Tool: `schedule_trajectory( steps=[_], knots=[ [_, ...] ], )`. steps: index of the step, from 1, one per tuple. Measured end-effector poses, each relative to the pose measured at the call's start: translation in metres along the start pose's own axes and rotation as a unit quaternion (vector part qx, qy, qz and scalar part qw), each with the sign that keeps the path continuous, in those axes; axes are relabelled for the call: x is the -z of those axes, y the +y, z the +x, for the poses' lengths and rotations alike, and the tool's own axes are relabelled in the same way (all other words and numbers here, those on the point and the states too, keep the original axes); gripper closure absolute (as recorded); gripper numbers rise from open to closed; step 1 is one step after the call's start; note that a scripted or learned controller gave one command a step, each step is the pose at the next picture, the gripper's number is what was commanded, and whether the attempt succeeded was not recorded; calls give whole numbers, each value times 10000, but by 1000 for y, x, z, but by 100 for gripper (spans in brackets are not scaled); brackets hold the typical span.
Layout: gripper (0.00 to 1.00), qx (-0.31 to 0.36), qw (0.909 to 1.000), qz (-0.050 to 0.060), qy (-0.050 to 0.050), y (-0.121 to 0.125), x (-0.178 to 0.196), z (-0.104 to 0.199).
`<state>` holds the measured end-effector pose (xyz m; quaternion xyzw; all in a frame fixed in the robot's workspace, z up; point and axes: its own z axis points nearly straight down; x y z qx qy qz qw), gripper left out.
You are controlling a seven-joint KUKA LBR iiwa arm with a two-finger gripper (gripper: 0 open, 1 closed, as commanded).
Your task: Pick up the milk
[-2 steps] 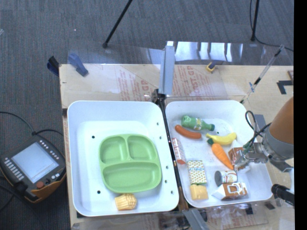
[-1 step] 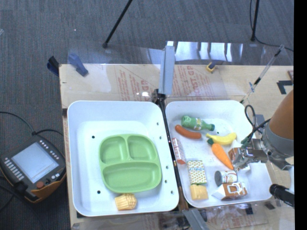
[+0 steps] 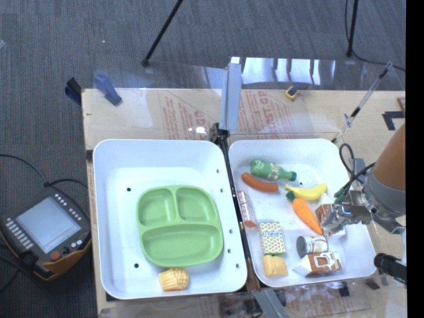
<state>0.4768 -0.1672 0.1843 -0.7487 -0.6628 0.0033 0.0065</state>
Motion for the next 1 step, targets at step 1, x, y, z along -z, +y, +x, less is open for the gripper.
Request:
schedule_trajectory(
  steps=[1],
  knots=[
    [100, -5, 10000, 38, 9, 0, 6, 0]
  ],
)
